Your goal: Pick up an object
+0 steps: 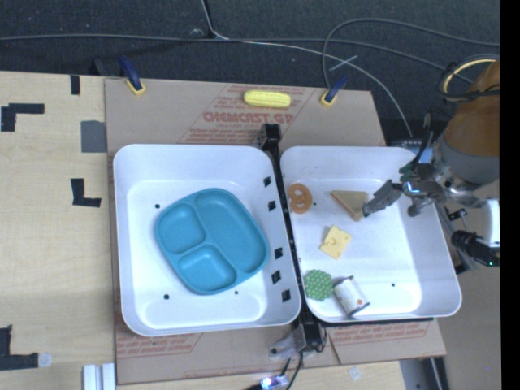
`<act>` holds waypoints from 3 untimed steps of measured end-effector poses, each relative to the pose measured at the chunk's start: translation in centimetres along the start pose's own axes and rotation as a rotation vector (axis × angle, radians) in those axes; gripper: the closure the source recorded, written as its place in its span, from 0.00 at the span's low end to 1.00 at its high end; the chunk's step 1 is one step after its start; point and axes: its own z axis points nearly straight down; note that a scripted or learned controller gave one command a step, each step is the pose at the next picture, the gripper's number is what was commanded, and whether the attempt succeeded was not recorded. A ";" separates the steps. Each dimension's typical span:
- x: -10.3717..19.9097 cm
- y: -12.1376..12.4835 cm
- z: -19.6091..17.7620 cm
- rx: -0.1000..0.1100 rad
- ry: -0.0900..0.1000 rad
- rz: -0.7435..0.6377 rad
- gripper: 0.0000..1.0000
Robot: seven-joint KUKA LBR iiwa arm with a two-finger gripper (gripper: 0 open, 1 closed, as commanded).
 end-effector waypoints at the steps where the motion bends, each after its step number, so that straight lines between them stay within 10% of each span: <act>1: 0.1 -0.1 4.3 0.004 0.000 0.000 0.00; 3: -0.6 -0.1 12.3 -0.001 0.003 -0.001 0.00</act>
